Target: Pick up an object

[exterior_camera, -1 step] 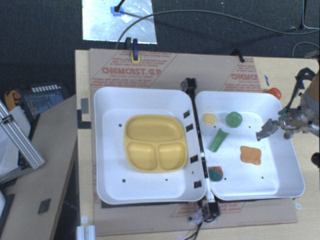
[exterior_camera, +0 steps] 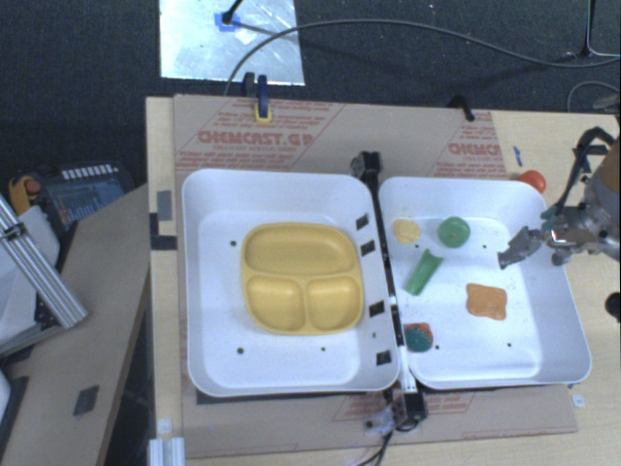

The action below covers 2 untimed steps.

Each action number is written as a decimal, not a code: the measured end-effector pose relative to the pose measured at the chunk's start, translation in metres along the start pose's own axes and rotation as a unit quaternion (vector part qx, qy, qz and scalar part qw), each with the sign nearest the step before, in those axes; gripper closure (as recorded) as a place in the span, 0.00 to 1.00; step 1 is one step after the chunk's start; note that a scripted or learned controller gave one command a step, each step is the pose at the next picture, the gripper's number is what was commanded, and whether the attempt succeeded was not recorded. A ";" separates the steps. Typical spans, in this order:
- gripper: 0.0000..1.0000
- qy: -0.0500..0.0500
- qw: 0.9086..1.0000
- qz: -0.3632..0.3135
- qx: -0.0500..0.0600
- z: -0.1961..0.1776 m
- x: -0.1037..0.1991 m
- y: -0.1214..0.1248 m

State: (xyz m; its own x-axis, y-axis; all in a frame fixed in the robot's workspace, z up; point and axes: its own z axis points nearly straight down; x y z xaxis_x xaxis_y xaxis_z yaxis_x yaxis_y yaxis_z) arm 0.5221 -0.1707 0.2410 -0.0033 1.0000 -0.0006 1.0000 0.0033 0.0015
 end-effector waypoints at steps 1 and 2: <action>0.00 0.001 1.000 0.001 0.002 0.062 -0.002 -0.003; 0.00 0.000 1.000 0.001 0.000 0.104 -0.008 0.000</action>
State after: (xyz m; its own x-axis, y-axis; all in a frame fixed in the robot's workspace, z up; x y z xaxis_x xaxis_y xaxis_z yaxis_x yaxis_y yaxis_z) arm 0.5218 -0.1790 0.1374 -0.0012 1.0000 -0.0003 1.0000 0.0012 0.0019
